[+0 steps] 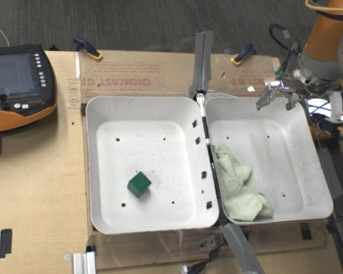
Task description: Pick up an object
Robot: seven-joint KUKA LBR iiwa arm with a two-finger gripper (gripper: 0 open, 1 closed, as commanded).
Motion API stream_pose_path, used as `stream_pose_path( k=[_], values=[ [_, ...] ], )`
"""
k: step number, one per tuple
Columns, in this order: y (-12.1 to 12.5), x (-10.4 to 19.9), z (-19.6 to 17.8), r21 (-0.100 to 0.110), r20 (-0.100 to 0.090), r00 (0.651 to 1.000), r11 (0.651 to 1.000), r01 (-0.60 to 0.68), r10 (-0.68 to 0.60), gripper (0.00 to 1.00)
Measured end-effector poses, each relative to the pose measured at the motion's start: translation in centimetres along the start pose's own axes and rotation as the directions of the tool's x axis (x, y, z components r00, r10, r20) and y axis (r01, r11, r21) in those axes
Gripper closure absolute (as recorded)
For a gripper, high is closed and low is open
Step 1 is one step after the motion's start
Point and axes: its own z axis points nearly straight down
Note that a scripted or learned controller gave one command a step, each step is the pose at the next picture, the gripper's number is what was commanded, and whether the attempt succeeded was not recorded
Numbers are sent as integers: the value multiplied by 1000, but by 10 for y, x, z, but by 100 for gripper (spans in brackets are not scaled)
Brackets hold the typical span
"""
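A small green block [139, 184] lies in the left bin [103, 153], towards its front and left of centre. A crumpled pale green cloth [238, 184] rests in the right bin [297, 170], against the bin's left wall near the front. My gripper [278, 100] hangs over the back right corner of the right bin, well apart from both objects. Its fingers stand open with nothing between them. The arm's orange band [327, 21] rises above it at the top right.
A teach pendant [17, 87] lies on the bench at the far left. Two clamps [88, 48] [242, 53] hold the cardboard sheet behind the bins. A grey upright bar [203, 61] stands at the back between the bins.
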Motion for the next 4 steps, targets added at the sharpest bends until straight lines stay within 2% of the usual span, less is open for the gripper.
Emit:
stream_pose_path(
  k=[1,2,3,4],
  values=[
    [-53,68,103,2,1,934,934,-356,356,0],
    [1,87,1,-2,1,987,987,-160,160,0],
    [-88,156,-5,2,0,991,991,-133,133,0],
    [-151,124,3,3,1,981,981,-194,194,0]
  ],
)
